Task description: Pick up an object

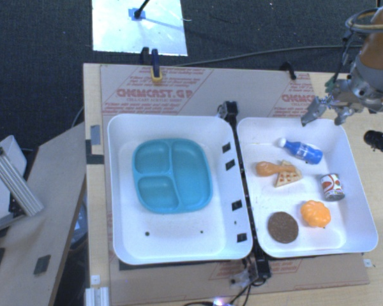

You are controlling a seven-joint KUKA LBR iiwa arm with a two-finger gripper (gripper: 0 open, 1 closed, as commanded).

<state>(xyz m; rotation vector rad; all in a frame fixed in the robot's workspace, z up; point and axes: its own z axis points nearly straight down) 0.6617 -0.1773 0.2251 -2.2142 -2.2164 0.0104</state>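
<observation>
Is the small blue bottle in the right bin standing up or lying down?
Lying down. The small blue bottle rests on its side on the right white bin's floor, white cap pointing toward the upper left.

Below the grey hand (323, 109): blue bottle (303, 150) with white cap, red-and-white can (332, 187), orange fruit (315, 213), brown disc (283, 227). Far left of it: blue divided plate (172, 175), white bin (172, 127).

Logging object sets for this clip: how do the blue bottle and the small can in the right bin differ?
The blue bottle is longer and slimmer; the small can is short and stubby. The bottle is blue with a white cap at its left end; the can is white with red-orange markings and a grey metal end. The bottle lies nearer the bin's far wall, the can further forward by the right wall. Both lie on their sides in the right bin, untouched by the claw.
</observation>
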